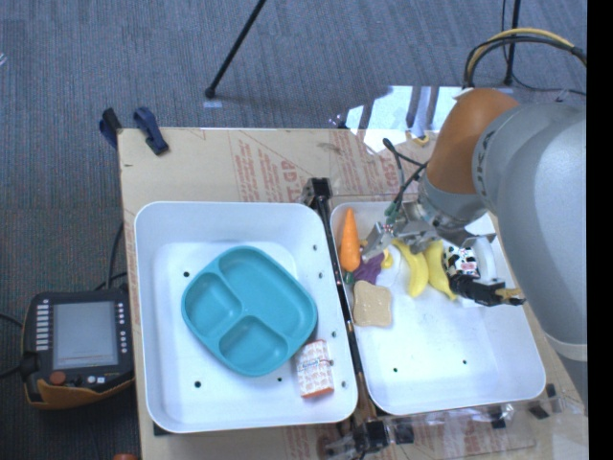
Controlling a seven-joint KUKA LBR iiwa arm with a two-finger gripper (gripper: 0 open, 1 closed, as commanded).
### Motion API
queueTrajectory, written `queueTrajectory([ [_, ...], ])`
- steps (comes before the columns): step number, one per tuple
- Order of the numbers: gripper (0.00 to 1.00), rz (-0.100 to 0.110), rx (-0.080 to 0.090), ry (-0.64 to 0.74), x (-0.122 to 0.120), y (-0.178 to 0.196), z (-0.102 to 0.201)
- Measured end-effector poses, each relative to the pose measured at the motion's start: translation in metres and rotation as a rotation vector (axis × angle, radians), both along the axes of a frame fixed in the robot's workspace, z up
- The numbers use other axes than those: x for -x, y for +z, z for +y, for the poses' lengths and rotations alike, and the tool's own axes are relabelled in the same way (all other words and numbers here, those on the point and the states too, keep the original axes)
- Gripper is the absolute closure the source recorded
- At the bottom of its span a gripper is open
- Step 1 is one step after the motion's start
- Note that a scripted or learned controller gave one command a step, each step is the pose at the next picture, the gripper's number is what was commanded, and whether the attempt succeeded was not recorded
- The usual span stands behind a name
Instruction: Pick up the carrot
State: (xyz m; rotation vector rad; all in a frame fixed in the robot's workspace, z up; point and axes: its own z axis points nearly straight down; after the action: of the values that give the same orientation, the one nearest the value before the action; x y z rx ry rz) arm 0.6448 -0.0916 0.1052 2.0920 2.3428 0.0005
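The carrot point(350, 240) lies lengthwise against the left wall of the right bin point(460, 381), its tip toward the far rim. Just below it sit a purple item point(367, 270) and a slice of toast point(373, 304); to its right lie two bananas point(425, 266) and a small black-and-white toy point(465, 261). The pincer point(391, 230) hangs just right of the carrot, over the bin's far end; whether it is open or closed I cannot tell. The near half of this bin's floor is bare white. The left bin point(158, 247) holds a teal divided plate point(249, 309) and a small carton point(314, 368) at its near right corner. Both bins rest on a cardboard-covered table point(239, 161). Blue-grey carpet point(96, 46) surrounds it, with a handheld control pendant point(77, 341) at the left.
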Motion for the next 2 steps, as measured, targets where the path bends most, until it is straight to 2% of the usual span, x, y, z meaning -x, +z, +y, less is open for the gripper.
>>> queueTrajectory([
  [1, 0.00, -0.007, -0.002, -0.208, -0.0027, -0.0118, 0.0039],
  [2, 0.00, 0.000, 0.001, -0.326, 0.0004, -0.0106, 0.0087],
])
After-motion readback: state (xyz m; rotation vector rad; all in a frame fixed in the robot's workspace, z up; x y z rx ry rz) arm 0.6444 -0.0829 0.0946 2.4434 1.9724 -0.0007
